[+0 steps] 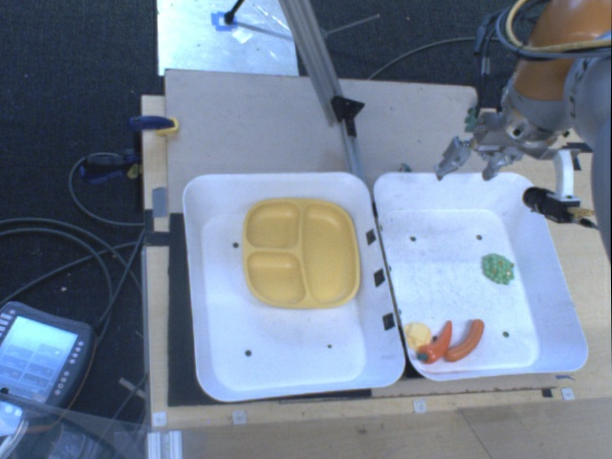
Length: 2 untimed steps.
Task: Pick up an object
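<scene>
My gripper [471,165] hangs over the far rim of the right bin [449,187], its two fingers spread open with nothing between them. Far below it in that bin lie a green clump [496,269] near the right side, and at the near edge an orange sausage [465,340], a red-orange chili-shaped piece [435,344] and a small yellow piece [417,334]. All of these are well apart from the gripper.
The left bin [215,352] holds a yellow divided plate [300,252] with three compartments. A grey pole [316,55] slants down to the back between the two bins. Cables and a teach pendant [38,357] lie off the bench at left.
</scene>
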Available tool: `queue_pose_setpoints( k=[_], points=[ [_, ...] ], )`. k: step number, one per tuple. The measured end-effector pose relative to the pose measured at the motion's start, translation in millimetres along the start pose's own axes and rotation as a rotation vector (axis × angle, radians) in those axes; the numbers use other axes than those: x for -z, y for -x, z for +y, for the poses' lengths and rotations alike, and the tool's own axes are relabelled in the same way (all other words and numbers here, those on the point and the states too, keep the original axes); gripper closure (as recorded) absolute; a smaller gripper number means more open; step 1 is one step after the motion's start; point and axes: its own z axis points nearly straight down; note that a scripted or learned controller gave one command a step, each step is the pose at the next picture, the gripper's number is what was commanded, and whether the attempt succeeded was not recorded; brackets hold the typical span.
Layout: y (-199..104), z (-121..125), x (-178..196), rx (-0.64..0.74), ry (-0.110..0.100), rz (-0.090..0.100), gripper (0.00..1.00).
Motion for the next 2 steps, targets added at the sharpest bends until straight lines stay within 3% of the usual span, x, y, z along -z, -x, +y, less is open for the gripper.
queue_pose_setpoints(
  k=[1, 2],
  points=[
    [0.4, -0.1, 0.1, 0.001, 0.000, -0.001, 0.00],
    [0.8, -0.8, -40.7, 0.000, -0.003, 0.000, 0.00]
  ],
)
